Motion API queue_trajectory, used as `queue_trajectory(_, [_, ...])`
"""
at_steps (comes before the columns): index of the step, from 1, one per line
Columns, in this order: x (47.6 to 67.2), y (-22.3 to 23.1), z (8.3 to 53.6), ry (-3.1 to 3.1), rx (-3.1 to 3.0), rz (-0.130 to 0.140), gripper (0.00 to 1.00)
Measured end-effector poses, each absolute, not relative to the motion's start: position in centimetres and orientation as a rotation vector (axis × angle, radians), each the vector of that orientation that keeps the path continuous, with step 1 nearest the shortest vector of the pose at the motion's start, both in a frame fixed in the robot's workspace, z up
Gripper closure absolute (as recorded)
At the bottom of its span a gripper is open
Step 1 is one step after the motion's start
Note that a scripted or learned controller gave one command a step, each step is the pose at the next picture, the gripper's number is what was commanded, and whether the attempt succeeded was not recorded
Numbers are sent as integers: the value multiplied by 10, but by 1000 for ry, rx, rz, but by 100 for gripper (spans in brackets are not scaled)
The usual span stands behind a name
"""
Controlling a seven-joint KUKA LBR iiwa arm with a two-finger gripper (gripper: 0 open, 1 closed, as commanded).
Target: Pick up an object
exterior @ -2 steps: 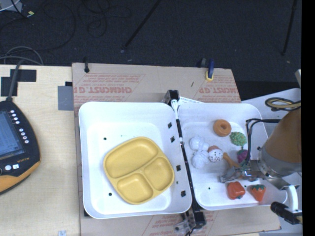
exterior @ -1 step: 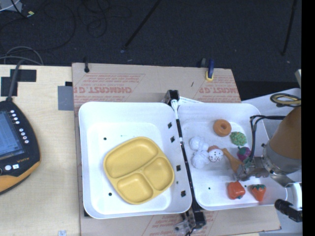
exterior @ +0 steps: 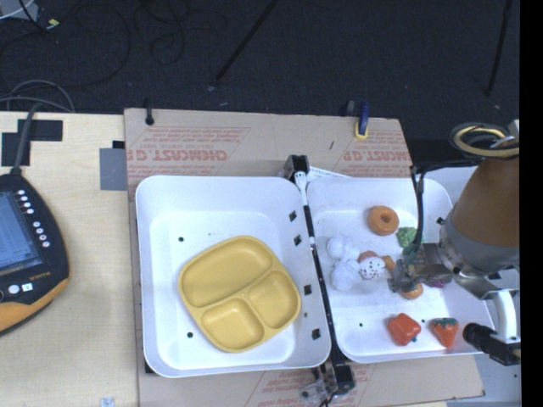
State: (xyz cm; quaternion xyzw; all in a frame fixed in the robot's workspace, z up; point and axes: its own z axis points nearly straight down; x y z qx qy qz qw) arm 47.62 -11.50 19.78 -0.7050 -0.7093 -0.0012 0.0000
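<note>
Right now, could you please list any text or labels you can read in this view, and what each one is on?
"CHEMCAST" with a further mark after it, printed in red and upside down on the cardboard sheet under the bins.
Fainter red print lower on the same sheet: too blurred to read.
Handheld pendant screen: text too small to read.

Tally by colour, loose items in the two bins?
Yellow: 1, tray
Orange: 2, donut, piece at the gripper
Red: 2, pepper, strawberry
White: 3, lumps, dotted ball
Green: 1, scrap, partly hidden
Total: 9
</note>
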Motion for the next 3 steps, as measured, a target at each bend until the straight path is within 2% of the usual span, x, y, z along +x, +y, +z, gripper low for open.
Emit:
queue_trajectory(1, [473, -105, 103, -2214, -2213, 8, 100])
queue_trajectory(2, [487, 24, 190, -2234, -2202, -8, 100])
queue_trajectory(3, [477, 38, 311, -2228, -2221, -13, 100])
